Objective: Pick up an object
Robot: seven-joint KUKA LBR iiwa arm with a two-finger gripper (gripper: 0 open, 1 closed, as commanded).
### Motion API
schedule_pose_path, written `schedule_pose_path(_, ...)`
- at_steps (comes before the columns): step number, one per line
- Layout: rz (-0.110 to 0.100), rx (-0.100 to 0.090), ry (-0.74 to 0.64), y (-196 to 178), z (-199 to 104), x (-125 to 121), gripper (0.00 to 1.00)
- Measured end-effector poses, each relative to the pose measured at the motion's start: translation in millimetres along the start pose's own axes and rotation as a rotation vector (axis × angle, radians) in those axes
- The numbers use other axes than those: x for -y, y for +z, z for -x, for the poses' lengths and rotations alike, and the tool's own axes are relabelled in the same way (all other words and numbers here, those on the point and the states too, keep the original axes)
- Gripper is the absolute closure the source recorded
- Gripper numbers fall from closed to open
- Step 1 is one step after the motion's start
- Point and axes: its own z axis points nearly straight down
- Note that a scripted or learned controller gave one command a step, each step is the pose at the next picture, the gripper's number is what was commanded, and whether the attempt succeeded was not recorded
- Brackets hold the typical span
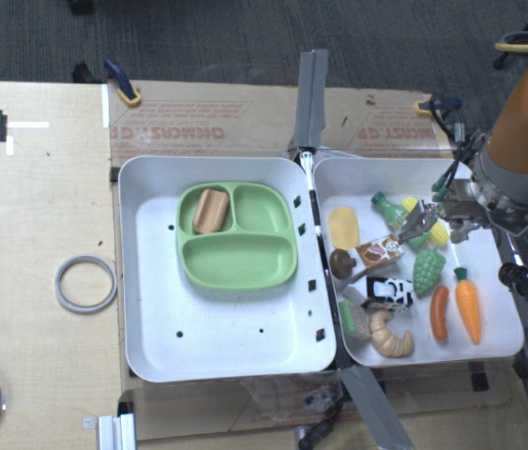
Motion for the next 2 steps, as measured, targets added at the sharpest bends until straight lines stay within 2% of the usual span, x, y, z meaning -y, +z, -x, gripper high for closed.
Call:
schedule_pose_path(1, 0.0, 0.0, 0.055, 37.8, 19.1, -66.6, 0.0)
schedule_pose_path(2, 0.003, 0.001, 0.05, 144.8, 84.8, -114.2, 0.0)
